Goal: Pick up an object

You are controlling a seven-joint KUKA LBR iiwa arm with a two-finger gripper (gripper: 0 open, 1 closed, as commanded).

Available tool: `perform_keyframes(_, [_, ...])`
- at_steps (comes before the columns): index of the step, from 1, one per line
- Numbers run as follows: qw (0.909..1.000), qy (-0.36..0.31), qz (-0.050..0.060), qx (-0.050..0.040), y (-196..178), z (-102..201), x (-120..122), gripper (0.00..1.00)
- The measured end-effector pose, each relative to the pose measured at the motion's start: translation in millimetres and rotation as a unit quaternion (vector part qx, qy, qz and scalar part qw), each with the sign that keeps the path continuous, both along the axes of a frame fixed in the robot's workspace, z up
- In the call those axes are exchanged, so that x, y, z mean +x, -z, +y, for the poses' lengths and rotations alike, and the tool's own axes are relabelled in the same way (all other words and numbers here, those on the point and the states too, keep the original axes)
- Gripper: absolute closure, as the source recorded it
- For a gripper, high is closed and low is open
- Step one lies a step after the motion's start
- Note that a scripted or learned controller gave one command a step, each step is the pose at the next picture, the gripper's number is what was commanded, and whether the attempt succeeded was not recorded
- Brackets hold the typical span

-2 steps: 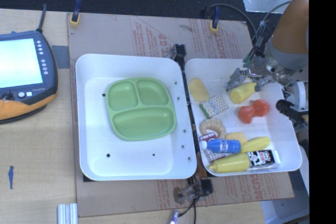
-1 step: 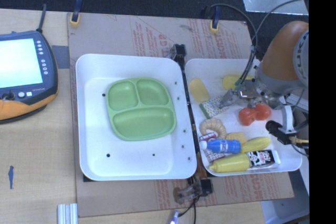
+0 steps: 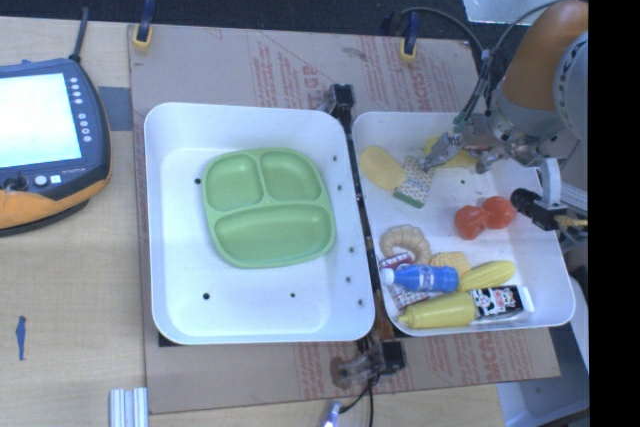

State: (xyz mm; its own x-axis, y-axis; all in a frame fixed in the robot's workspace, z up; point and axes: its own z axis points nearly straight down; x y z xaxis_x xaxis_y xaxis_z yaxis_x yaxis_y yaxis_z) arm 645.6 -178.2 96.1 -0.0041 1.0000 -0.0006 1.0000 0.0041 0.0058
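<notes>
While the grey arm (image 3: 555, 65) reaches in over the right bin (image 3: 560, 310), its gripper (image 3: 462, 147) is seen low at the bin's upper edge, just beside a yellow piece (image 3: 437, 151); whether the jaws are open or closed cannot be told, and nothing can be seen held. The nearest likely target, a pale yellow rounded toy (image 3: 381, 167), is found in the upper left of that bin, touching a small speckled packet (image 3: 415, 183). It is judged to be light, hollow plastic, smooth and somewhat slippery, best taken across its narrow width near the middle. A red double-lobed toy (image 3: 483, 217) lies apart in open floor and is thought easier to reach. Along the lower edge a crowded cluster is packed: a ring-shaped pastry (image 3: 405, 241), a blue bottle (image 3: 428, 278), a corn cob (image 3: 487, 274), a yellow banana-like piece (image 3: 440, 313) and a dark printed box (image 3: 497, 300), each touching a neighbour, so a clean grasp there is expected to be hindered. A green divided plate (image 3: 268, 207) is set in the left bin (image 3: 180, 315), and a pendant tablet (image 3: 45, 140) rests at far left.
</notes>
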Motion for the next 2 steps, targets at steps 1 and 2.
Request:
perform_keyframes(1, [1.0,-0.001,0.0,-0.001,-1.3,53.6,-57.7,0.0])
perform_keyframes(2, [0.9999,0.002,0.012,0.0036,2.3,37.2,3.0,0.0])
